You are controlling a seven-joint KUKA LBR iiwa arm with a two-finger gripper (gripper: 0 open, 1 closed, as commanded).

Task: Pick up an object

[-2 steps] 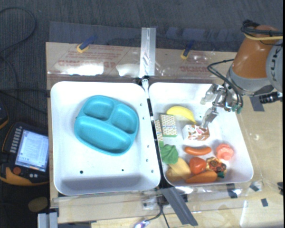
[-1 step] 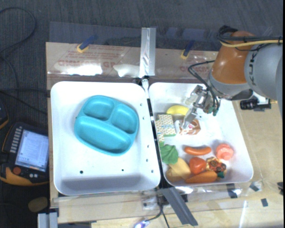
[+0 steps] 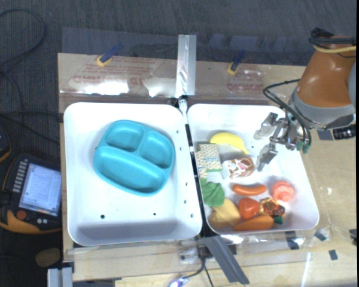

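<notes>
Clutter is the main risk we see: at the near end of the right bin [image 3: 311,187] the carrot [image 3: 254,223], tomato [image 3: 248,207], a small red-and-yellow toy [image 3: 273,207] and a pale yellow piece [image 3: 226,211] lie touching, so a descent there could catch two things or nudge one aside. Just beyond, the sausage [image 3: 249,189] lies with its long axis across the bin, left to right, a pink ball [image 3: 283,191] beside it. Farther back sit a small printed packet [image 3: 239,167] and the banana [image 3: 228,140], also lying crosswise. The gripper [image 3: 274,137] hangs above the bin's far right, fingers spread and holding nothing; we judge a slanted approach could slip off the sausage's rounded side. The left bin [image 3: 78,178] holds a blue tray [image 3: 135,155].
</notes>
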